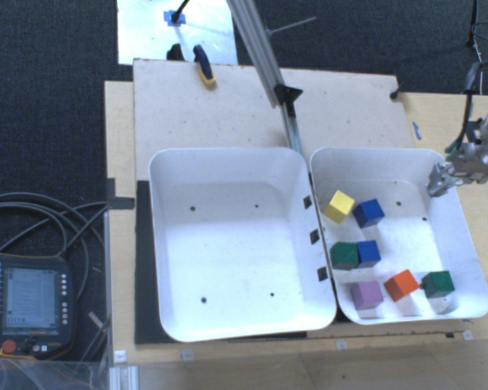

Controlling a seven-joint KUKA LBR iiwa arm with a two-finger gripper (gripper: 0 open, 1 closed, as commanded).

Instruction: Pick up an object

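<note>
Cubes: 7, right bin | gripper: over rim | writing: none legible

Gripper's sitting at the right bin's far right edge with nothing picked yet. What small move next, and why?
Probably ease the gripper leftward and toward the camera, over the blue block beside the yellow block. It now hovers by the right bin's rim with no block beneath it, and that blue block looks like the nearest one, with open floor on its right side.
</note>
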